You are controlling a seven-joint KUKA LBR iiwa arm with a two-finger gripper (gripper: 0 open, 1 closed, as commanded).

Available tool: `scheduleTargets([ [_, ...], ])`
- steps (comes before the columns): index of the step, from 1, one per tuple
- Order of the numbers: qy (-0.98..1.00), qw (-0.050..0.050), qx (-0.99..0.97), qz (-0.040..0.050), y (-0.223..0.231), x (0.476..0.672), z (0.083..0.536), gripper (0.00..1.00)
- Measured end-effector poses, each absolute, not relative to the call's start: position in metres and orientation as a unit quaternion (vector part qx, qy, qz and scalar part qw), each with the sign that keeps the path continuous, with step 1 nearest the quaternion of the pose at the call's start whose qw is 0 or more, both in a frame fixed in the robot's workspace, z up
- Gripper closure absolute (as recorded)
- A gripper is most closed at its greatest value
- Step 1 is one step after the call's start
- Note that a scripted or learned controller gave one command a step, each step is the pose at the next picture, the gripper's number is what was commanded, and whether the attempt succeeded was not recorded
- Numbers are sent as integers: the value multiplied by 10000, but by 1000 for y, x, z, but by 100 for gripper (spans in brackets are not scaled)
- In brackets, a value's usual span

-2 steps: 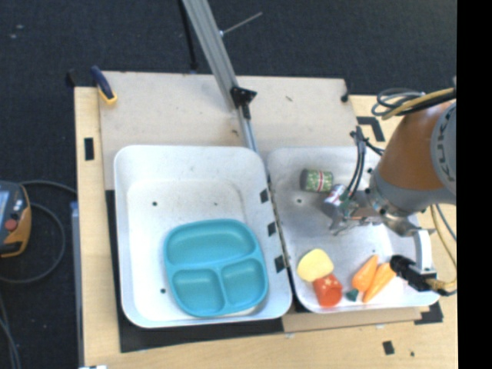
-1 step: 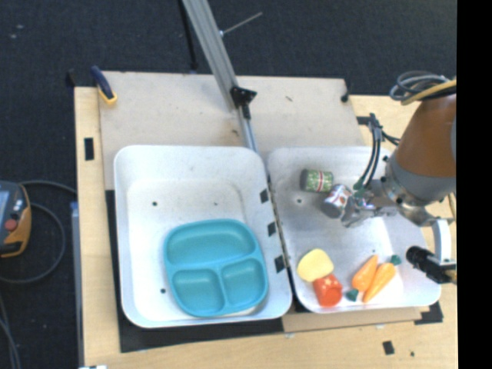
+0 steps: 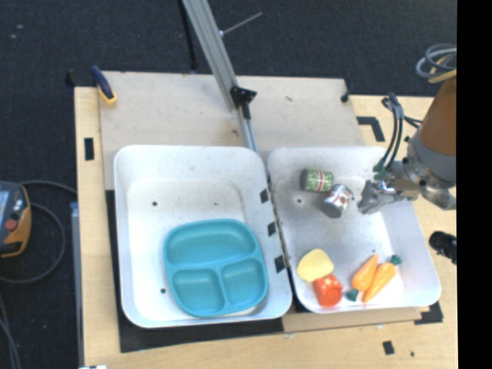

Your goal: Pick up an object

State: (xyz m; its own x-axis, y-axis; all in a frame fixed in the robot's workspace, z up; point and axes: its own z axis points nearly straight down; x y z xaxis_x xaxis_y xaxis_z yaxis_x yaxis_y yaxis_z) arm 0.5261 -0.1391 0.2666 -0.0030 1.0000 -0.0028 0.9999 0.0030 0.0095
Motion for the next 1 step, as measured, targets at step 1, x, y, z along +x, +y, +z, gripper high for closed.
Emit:
scheduleTargets([
  [1,7084,20,7058,10,-140,527,290,100],
])
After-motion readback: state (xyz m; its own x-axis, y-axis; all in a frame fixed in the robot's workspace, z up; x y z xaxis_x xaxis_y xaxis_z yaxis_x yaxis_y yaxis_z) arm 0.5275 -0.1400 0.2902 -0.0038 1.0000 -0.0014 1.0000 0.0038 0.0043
